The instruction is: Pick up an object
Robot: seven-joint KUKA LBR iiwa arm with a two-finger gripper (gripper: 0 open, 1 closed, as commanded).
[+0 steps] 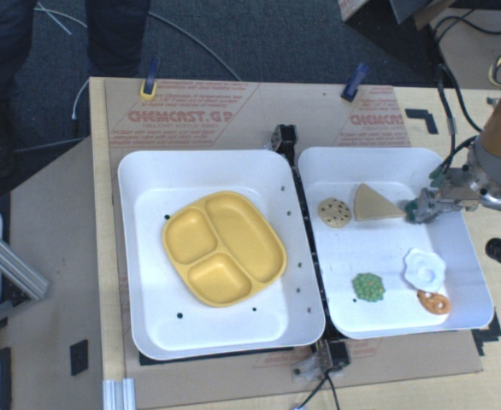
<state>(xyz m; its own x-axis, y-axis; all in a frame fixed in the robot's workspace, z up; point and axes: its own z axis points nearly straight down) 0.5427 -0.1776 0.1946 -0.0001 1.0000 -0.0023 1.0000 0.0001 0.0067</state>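
Nearest to us, at the front of the right bin (468, 254), we see an orange pretzel-shaped piece (434, 302) and, touching it from behind, a white fried egg (424, 269) with a pale centre. To their left, well apart, sits a small green clump that looks like broccoli (369, 287).

Across the divide, the left bin (139, 229) holds a yellow divided plate (224, 247) with three compartments, lying at a slant near the middle of the bin floor.

Farther back in the right bin, we find a round tan cookie (334, 212) with dark specks, close to the bin's left wall. Just beside it on the right lies a beige wedge (374, 202), its narrow tip pointing to the right.

The gripper (421, 208) sits low at that tip, touching or nearly touching the wedge; we cannot tell whether anything lies between its tips. The claw's state is not clear to us: the tips are small and dark against the bin, so we cannot tell. The grey arm (494, 165) runs off to the right, with its orange band at the edge.

Behind both bins, the cardboard board (199, 114) bears red printed lettering, with a blue clamp (150, 79) on its left rear edge and another blue clamp (353, 82) on the right.
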